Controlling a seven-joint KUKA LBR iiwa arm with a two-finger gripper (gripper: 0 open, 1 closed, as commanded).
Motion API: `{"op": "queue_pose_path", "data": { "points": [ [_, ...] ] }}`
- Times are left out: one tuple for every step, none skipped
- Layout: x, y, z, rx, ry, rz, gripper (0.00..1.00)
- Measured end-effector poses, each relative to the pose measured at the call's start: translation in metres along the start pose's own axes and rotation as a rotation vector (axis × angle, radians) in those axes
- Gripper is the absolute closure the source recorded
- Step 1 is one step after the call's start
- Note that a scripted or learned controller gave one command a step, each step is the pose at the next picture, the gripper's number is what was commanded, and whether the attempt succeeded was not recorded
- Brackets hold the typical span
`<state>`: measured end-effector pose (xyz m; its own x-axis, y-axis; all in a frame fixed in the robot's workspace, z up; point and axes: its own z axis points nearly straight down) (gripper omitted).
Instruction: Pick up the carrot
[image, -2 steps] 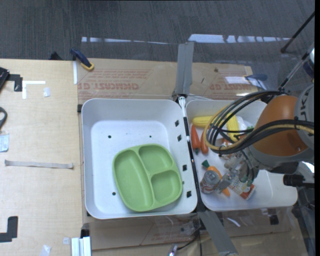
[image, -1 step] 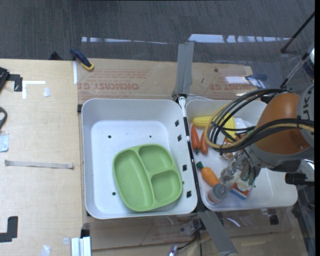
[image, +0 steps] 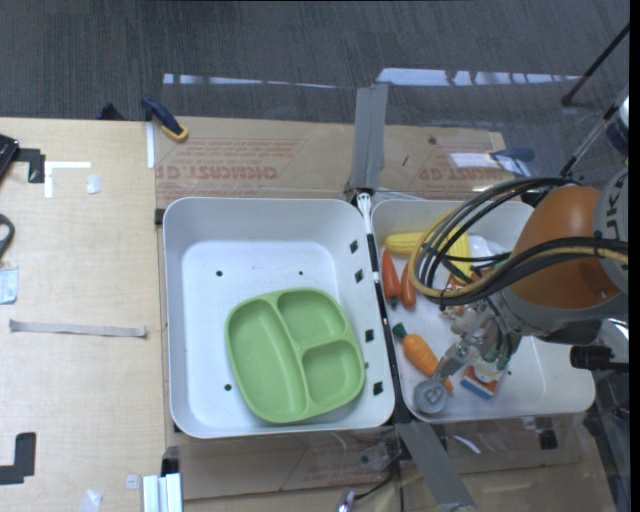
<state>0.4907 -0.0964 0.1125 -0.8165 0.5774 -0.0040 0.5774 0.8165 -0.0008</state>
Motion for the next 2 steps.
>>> {"op": "queue_pose_path", "data": {
  "points": [
    [-0.0298,0.0203,0.0210,0.000,0.002,0.236,0.00],
    [-0.0305,0.0203,0.0119,0.001,0.000,0.233,1.00]
  ]
}}
